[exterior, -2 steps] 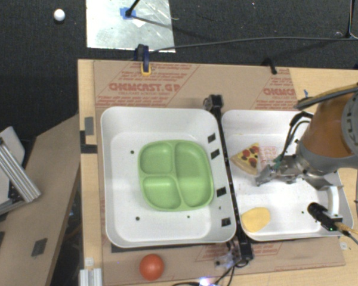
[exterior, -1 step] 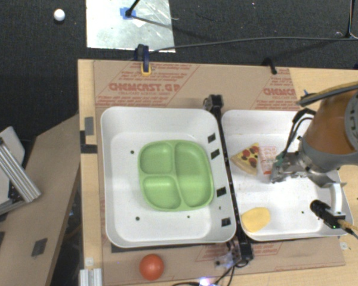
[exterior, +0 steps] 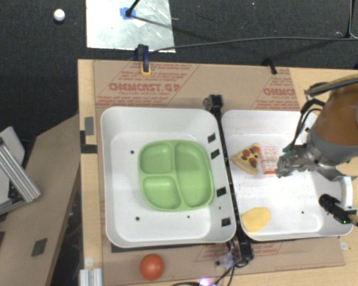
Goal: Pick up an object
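The right bin holds a toy pizza slice with red dots, and a small white and red packet touching its right side. A yellow oval piece lies at that bin's front left corner. My gripper reaches in from the right and is low over the bin floor, just right of the packet. Nothing shows as lifted.
The left bin carries a green divided plate. A red ball rests on the bench in front of the bins. A foil sheet and a small white ball lie at the back.
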`<state>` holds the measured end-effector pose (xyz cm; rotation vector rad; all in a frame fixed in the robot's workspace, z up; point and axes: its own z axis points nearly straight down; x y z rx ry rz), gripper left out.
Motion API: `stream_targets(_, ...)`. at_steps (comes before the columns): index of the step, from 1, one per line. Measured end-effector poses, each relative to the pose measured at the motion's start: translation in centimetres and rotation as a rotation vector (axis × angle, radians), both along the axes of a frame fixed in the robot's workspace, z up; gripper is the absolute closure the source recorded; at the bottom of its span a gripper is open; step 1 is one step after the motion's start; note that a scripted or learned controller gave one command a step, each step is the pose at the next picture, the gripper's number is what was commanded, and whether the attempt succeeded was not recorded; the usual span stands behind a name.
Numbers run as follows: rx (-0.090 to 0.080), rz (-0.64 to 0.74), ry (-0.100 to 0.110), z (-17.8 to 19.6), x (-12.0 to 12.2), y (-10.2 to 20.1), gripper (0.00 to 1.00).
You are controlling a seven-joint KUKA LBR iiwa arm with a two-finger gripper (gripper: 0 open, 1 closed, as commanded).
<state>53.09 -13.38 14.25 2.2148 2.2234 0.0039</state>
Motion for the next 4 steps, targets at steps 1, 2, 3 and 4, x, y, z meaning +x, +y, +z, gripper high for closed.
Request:
stream_targets(1, -0.001, 0.000, -0.003, 4.8, 1.0, -0.2, 1.00)
stream_targets(2, -0.001, 0.001, -0.002, 8.4, 1.2, -0.3, 1.00)
stream_targets(3, 0.003, 0.006, 0.003, 8.9, -0.1, 5.9, 1.00)
stream_targets(4, 0.003, 0.007, 0.003, 9.6, -1.1, 11.8, 1.00)
